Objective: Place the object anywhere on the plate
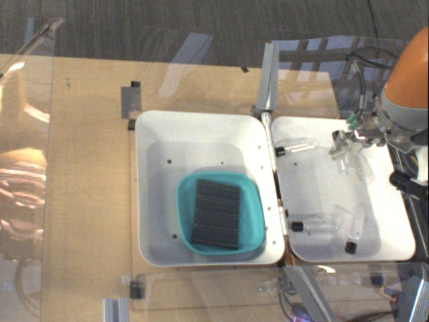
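Observation:
A teal plate (253, 210) rests in the left bin (154, 180), toward its front. A dark grey ribbed block (216, 213) lies flat on the middle of the plate. My gripper (345, 143) hangs over the back right part of the right bin (402, 243), well to the right of the plate. A clear tube (353, 163) sits just below the gripper; whether it is touching the gripper I cannot tell.
The right bin holds several clear tubes with black caps: one at the back left (295, 148), one at the front left (315, 227), one at the front middle (354, 232). A raised divider (275, 186) separates the two bins.

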`<action>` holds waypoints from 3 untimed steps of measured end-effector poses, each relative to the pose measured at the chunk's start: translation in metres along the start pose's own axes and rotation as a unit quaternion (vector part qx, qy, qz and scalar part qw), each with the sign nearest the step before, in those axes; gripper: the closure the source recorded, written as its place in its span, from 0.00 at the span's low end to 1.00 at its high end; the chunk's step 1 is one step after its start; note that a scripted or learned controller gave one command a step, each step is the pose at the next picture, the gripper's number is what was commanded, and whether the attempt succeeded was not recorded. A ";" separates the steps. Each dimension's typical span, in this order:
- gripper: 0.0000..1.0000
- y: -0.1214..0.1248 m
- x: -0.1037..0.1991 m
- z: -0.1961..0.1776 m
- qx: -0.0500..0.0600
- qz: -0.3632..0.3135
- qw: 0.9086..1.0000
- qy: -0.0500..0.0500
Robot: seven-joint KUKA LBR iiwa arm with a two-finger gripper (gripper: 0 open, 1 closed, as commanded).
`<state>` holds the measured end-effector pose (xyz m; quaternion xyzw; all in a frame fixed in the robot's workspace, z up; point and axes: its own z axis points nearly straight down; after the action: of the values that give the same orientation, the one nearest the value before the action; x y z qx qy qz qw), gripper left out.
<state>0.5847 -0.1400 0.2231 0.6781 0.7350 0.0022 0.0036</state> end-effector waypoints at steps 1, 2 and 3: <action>1.00 -0.075 0.062 -0.018 0.001 0.019 1.000 0.001; 1.00 -0.043 0.136 -0.004 0.001 -0.021 1.000 0.001; 1.00 -0.048 0.199 0.038 0.002 -0.074 0.997 0.002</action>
<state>0.5213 0.0545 0.1844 0.6216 0.7833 0.0014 0.0009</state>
